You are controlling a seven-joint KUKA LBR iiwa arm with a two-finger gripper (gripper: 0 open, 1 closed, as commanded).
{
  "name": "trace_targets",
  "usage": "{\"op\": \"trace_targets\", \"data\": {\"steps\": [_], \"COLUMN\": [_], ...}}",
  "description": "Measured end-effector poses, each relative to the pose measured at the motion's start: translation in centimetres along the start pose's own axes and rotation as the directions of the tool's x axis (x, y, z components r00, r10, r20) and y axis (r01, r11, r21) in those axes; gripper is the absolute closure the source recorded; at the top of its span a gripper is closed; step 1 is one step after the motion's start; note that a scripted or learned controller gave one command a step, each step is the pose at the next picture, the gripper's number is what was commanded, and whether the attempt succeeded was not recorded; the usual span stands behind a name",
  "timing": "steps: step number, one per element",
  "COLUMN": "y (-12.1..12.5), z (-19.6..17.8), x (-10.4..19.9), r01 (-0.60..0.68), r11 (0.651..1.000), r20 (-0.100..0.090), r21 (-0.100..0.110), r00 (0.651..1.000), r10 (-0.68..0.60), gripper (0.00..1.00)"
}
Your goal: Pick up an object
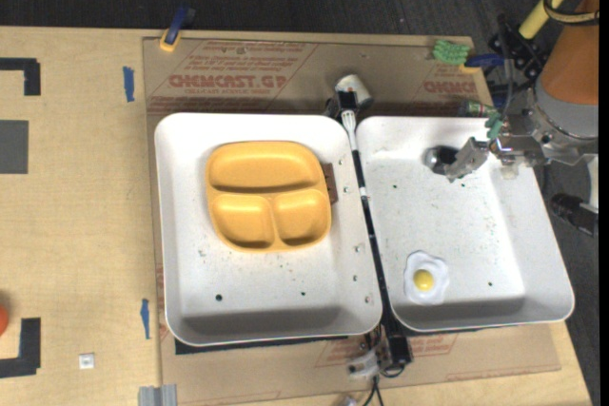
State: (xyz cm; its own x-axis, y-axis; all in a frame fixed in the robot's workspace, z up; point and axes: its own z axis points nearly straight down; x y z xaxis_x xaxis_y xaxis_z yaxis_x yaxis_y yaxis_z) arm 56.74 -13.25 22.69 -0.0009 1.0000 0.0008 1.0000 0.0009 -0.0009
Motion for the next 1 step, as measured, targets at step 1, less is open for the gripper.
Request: {"op": "trace_targets", "data": {"steps": [1], "y": [-3.33], "z": [14.20], "x": [2.07], "r01": [-0.095], "r11": [0.995], "r20": [0.000], "r21": [0.000], "r00": [0.995], "r10": [0.095], "gripper": [0.00]}}
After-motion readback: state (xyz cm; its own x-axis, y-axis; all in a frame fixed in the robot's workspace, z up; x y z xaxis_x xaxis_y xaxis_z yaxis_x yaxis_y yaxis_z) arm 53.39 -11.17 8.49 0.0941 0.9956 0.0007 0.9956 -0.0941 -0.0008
